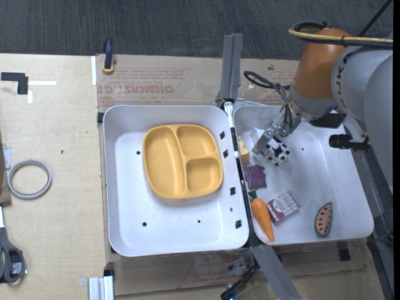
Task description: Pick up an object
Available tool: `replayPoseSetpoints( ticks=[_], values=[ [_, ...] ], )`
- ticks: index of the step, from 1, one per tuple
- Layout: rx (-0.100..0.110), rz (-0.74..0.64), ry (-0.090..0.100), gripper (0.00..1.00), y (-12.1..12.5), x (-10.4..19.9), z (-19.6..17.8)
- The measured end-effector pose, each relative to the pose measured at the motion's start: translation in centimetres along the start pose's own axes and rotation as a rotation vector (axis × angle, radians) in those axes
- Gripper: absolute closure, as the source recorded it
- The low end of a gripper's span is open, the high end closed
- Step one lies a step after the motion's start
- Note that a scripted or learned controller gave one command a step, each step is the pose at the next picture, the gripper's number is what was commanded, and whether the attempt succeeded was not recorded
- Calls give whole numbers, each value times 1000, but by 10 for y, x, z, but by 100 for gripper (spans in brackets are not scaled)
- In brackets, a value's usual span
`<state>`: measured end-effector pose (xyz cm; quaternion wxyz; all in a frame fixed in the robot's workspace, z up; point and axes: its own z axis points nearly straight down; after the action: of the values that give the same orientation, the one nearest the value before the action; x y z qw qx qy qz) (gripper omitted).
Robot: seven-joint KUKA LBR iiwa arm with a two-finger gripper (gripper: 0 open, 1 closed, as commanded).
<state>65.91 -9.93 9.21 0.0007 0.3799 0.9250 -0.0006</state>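
Note:
My gripper (273, 147) hangs low over the upper left part of the right bin (350, 186), coming down from the orange wrist band at the upper right. Just left of it, against the bin wall, lies a small pale yellow block (242, 150). Below the gripper is a purple object (255, 177). Further toward the front edge lie an orange carrot (262, 217), a red and white packet (282, 206) and a watermelon slice (323, 219). None of these is visibly in my grasp.
The left bin (125, 217) holds a yellow divided plate (183, 160). A grey rail (231, 74) runs between the two bins. On the bench at the left sit a grey ring (28, 179) and scissors (9, 264).

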Motion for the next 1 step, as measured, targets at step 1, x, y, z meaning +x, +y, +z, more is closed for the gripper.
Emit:
replayPoseSetpoints(
  ticks=[1],
  values=[
    [-1, -3, -4, 100, 1, 0, -10]
  ],
)
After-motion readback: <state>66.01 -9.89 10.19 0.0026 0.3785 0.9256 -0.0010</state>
